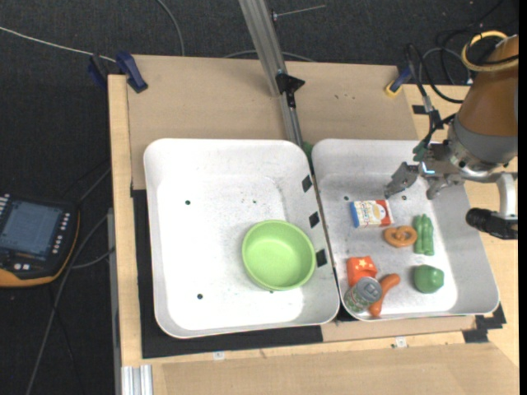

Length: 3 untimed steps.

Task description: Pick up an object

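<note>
Cam view, from where I'm standing: gripper (418,179) hangs over the right bin (465,253), up nr its far-right part. Fingers spread wide, one finger (401,179) splayed to cam-left, the other (436,184) to cam-right, clear gap btwn them. Nothing btwn the fingers, nothing held. Can't tell height above the bin floor from this angle.

Rel. to claw:
- small blue/white carton (370,213) just below and slightly cam-left of the left finger, nearest item, apart from it.
- orange pretzel-shaped thing (401,236) below the claw, just past the carton.
- green pickle-like piece (424,234) touching or just beside the pretzel's right side, straight below the claw.
- green pepper-ish lump (427,279) further below, nr the bin's front.
- orange block (361,268), tin can (362,293) lying at the front rim, carrot (383,290) leaning against the can: all well below and cam-left of the claw, bunched tight.

Edges/room: bin's far rim and right rim both nr the claw; wrist w/ orange band (494,81) sits over the right rim. Bare bin floor directly under and cam-left of the claw, up to the divider btwn bins. Front-left corner of that bin crowded.

Left bin (214,171) well off to cam-left of the claw; green bowl (278,255) upright in its front-right part, nr the divider. Rest of that floor is open white.
</note>
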Each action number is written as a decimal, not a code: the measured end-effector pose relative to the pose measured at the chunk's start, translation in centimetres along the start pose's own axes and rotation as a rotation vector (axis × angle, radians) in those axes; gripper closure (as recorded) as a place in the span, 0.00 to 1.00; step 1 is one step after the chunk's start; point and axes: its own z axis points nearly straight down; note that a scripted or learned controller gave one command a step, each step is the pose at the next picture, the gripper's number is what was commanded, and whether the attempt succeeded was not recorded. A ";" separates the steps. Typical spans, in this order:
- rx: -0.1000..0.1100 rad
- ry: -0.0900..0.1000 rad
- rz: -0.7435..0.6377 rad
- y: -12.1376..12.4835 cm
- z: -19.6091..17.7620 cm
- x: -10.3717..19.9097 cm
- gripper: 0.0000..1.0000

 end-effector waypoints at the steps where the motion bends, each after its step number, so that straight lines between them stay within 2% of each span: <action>1: 0.001 0.000 0.000 0.4 5.9 -0.6 0.00; 2: -0.005 -0.001 0.000 0.6 4.5 -0.6 1.00; 3: -0.009 -0.002 0.000 0.3 -1.8 -0.5 1.00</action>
